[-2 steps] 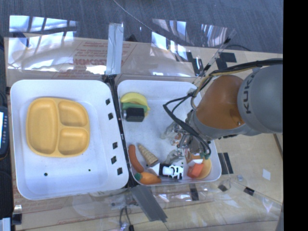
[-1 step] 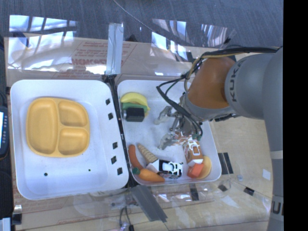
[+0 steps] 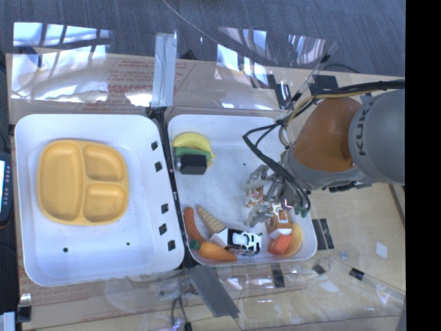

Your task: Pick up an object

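My pincer [image 3: 265, 197] hangs in the right bin [image 3: 231, 126], grip state indeterminate; toy car [image 3: 244, 240], carrot [image 3: 216, 252] and cone [image 3: 211, 220] nearby.

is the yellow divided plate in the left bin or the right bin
In the left bin. The yellow divided plate lies flat on the left bin's white floor, right side up, its three compartments facing the camera.
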